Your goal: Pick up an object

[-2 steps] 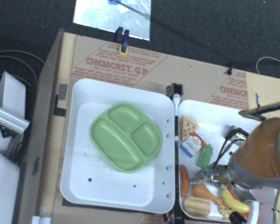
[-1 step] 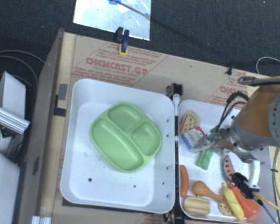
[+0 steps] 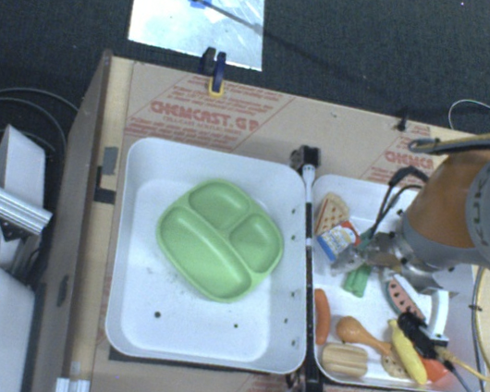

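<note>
My gripper (image 3: 360, 261) hangs low over the left half of the right bin (image 3: 385, 198), the grey arm with its orange band (image 3: 443, 192) reaching in from the right. Directly under and in front of it lies a small green object (image 3: 357, 282), touching or nearly touching the gripper's tip. A blue and white packet (image 3: 335, 241) sits just to its left. Behind that packet is a tan wedge-shaped toy (image 3: 331, 211). The view does not show whether anything is held.
Also in the right bin are an orange carrot-like piece (image 3: 322, 315), a brown pear-shaped toy (image 3: 358, 333), a tan block (image 3: 343, 359), a yellow banana-like toy (image 3: 409, 352) and a red slice (image 3: 400, 292). The left bin (image 3: 142, 219) holds a green divided plate (image 3: 219, 237).
</note>
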### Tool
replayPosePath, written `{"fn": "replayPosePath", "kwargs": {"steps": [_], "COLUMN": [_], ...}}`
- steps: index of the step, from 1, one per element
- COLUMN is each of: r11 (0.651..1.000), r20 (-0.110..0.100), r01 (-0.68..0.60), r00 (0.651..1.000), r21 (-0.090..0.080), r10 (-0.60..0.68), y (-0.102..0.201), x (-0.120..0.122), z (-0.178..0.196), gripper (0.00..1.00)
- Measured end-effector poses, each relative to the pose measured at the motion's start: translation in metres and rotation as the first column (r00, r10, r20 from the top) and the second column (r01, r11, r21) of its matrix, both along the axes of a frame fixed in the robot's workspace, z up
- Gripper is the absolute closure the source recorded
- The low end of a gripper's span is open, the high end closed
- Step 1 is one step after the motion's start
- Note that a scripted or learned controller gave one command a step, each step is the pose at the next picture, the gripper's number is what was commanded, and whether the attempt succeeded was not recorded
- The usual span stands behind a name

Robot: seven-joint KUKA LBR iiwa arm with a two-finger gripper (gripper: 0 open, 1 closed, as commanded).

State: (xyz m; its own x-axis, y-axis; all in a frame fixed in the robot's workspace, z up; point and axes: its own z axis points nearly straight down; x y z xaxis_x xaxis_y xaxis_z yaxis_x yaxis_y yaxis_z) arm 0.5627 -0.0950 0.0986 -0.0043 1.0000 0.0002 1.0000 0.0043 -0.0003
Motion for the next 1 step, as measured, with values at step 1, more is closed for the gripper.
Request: {"fn": "replayPosePath", "kwargs": {"steps": [1], "r11": [1.000], "r20": [0.001], "r01": [0.003], "r00": [1.000], "r21": [0.000], "r10": [-0.003], "y": [-0.0034], "x": [-0.0066], "z": [-0.0051], "gripper": [0.00]}}
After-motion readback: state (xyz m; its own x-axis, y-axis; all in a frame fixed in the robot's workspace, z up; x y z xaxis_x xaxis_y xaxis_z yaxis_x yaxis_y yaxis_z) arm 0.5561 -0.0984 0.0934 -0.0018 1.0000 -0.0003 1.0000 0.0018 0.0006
